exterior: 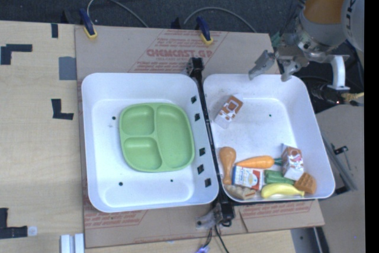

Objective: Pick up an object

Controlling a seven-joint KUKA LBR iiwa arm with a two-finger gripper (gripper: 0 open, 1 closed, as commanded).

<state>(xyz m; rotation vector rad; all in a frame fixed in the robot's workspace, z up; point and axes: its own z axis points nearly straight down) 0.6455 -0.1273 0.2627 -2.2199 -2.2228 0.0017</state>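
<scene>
Pincer (273, 67) hangs released above the far rim of the right bin (314, 105), fingers spread and nothing between them, so we read it as poised before a descent. Nearest below it lies a brown carton (228, 109), alone; farther toward the near wall, the carrot (255, 162), banana (279, 190) and other toys crowd together.

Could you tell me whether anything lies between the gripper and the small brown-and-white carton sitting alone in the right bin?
Nothing visible does. The gripper hangs with its fingers spread above the far rim of the right bin, and the small carton lies alone on bare bin floor. The other toys cluster at the near edge, away from that path.
</scene>
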